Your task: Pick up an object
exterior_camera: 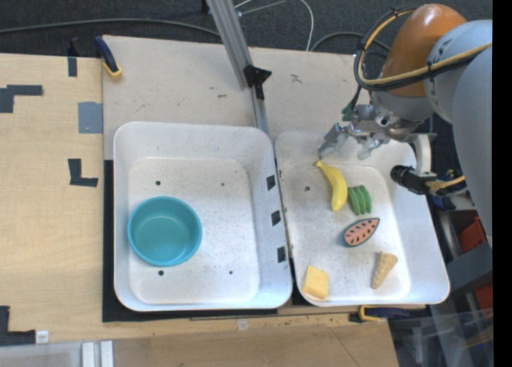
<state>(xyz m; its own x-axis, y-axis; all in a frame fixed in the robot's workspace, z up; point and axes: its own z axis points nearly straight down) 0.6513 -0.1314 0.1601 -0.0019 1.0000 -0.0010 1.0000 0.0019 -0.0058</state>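
My gripper (349, 145) hangs open over the back edge of the right bin (416, 229), nothing between its fingers. Just in front of it lies a yellow banana (335, 185), with a green ridged piece (360, 198) touching its right side. Nearer the front are a watermelon slice (361, 231), an ice cream cone (384, 269) and a yellow cheese wedge (316, 283). A blue bowl (164, 231) sits in the left bin (192, 137), at its front left.
A grey metal pole (232, 29) slants down to the ridge between the two bins. Cables (280, 1) loop behind the bench. The arm's grey body and orange band (424, 33) fill the upper right.
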